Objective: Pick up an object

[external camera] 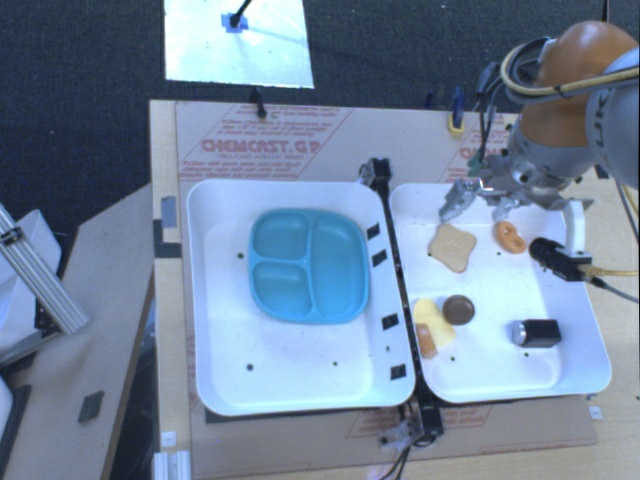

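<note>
Just below the open, empty gripper point(478, 196) lies the toast slice point(452, 247).

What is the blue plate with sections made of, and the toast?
The light blue divided plate looks like smooth plastic: even colour, soft sheen, moulded compartments. The tan toast-shaped slice looks like toy food, maybe plastic or foam: flat, matte, uniformly coloured. I can't tell which.

Bench point(120, 268) w/ clear printed sheet point(270, 143) & 2 white bins, left point(215, 368) & right point(580, 368).
</note>
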{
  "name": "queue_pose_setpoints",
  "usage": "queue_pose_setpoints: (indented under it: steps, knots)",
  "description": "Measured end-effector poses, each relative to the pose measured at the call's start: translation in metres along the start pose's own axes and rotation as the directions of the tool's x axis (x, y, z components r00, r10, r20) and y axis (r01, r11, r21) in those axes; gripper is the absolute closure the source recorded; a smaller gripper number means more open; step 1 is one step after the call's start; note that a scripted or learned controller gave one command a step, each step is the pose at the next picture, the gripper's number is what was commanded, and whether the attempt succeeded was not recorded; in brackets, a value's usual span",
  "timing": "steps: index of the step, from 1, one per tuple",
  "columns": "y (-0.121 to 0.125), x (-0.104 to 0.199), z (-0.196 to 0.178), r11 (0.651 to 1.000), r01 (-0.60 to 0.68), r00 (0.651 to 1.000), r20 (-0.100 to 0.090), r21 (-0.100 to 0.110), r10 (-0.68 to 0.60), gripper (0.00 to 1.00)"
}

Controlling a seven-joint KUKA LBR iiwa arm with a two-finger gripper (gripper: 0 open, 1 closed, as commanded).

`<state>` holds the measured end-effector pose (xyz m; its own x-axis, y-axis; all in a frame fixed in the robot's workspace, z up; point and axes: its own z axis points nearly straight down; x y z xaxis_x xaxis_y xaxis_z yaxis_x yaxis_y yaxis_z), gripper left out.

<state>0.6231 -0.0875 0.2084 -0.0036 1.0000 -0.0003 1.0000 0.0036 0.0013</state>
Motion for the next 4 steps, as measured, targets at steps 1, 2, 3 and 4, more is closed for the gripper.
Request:
queue_pose_setpoints:
  steps: [1,2,3,4]
  knots:
    - [0.009,0.000,0.046,1.000,0.000,1.000,0.000,0.001,0.000,0.00]
    - [0.017,-0.005,0.091,1.000,-0.002,1.000,0.000,0.000,0.002,0.00]
    - [0.019,-0.005,0.123,1.000,-0.002,1.000,0.000,-0.002,0.002,0.00]
    - [0.022,-0.006,0.107,1.000,-0.003,1.000,0.003,-0.015,0.003,1.00]
